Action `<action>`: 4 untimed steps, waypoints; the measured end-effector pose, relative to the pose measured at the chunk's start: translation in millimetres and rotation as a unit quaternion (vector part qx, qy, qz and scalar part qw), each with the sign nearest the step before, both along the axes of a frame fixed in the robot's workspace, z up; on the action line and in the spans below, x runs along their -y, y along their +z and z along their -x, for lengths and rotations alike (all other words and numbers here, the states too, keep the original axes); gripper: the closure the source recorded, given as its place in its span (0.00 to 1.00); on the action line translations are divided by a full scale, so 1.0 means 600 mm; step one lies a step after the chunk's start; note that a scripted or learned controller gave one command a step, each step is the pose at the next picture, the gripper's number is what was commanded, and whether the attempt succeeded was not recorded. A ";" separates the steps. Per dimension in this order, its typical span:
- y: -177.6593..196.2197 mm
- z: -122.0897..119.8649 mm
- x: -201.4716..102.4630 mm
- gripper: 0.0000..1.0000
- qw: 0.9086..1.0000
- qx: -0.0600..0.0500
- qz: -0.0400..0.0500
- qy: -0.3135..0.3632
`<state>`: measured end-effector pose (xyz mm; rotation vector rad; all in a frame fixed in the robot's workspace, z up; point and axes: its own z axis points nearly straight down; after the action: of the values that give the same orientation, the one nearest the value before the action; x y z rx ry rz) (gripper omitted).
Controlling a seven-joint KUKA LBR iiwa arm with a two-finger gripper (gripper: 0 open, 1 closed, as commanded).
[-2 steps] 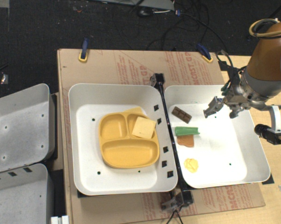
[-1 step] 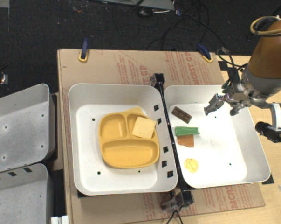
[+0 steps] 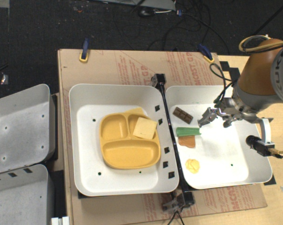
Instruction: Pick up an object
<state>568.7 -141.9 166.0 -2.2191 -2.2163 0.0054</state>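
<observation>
Progress: nothing lifted yet.
Claw (image 3: 215,117): hovers beside brown block (image 3: 182,115), holding nothing; spread or pressed, cannot tell.

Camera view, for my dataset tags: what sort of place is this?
Probably a robotics lab test bench: two white bins on clamped cardboard, loose cables on dark floor, and toy food beside a yellow divided plate.
</observation>
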 end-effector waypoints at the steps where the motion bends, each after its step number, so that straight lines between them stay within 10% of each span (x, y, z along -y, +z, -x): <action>1: -0.106 -0.002 0.001 0.00 1.000 0.000 0.000 0.000; 2: -0.115 -0.007 0.002 0.00 1.000 0.007 0.001 0.000; 3: -0.096 -0.010 0.001 1.00 1.000 0.009 0.001 0.000; 4: -0.013 0.005 0.005 1.00 1.000 0.005 0.001 0.000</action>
<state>566.0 -145.0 158.1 -2.2264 -2.2217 -0.0028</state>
